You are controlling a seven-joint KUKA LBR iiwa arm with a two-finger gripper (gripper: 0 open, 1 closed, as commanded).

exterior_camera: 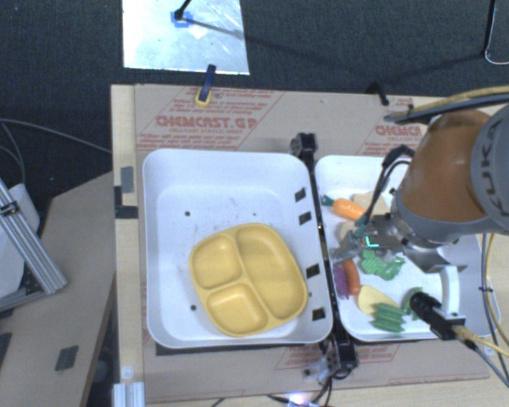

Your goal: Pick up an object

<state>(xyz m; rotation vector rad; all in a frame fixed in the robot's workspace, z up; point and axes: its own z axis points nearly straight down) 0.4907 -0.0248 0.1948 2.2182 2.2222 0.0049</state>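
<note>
Step in hand, as judged: approach or descent over the right bin [339,170]. The gripper [354,246] sits low by the bin's left wall, over toy food: an orange carrot piece [349,208], a green leafy piece [381,266], a red-orange piece [351,275], a yellow piece [373,297], a green pod [388,316]. Finger state: cannot tell, hidden by the wrist. The arm [445,176] covers the bin's right half. The left bin [165,176] holds a yellow divided plate [248,278]. Next move calls for a clean close on one piece, likely red-orange or green

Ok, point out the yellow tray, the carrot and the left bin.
yellow tray [248,278], camera view, centre where its three compartments meet
carrot [349,208], camera view, middle of its orange body
left bin [225,181], camera view, bare floor above the tray
</note>
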